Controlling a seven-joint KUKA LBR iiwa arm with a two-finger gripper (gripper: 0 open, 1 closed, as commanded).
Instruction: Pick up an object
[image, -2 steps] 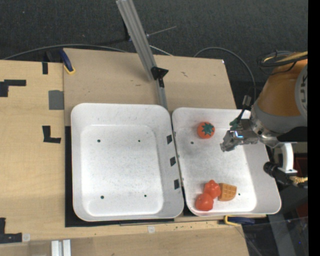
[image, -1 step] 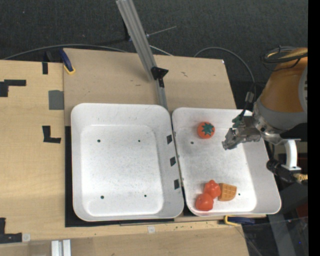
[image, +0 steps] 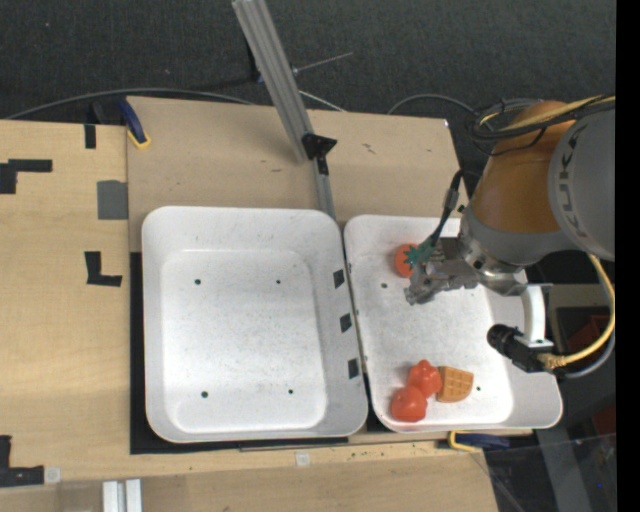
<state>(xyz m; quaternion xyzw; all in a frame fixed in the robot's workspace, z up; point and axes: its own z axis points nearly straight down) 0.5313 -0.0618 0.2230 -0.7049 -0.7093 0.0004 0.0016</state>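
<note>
- Dark letters run down the grey arm (image: 592, 190) at the right edge, cut off and seen at a slant; they look like "KU", no more.

Right bin (image: 390, 300): 1 object (image: 402, 260) far end beside hand (image: 420, 288); 3 objects (image: 430, 388) near end.

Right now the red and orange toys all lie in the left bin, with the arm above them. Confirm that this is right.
Not right. The camera view shows the toys in the right bin, not the left bin: a red piece near its far end by the gripper, and two red pieces and an orange waffle-like piece at its near end. The arm is above that bin.
</note>
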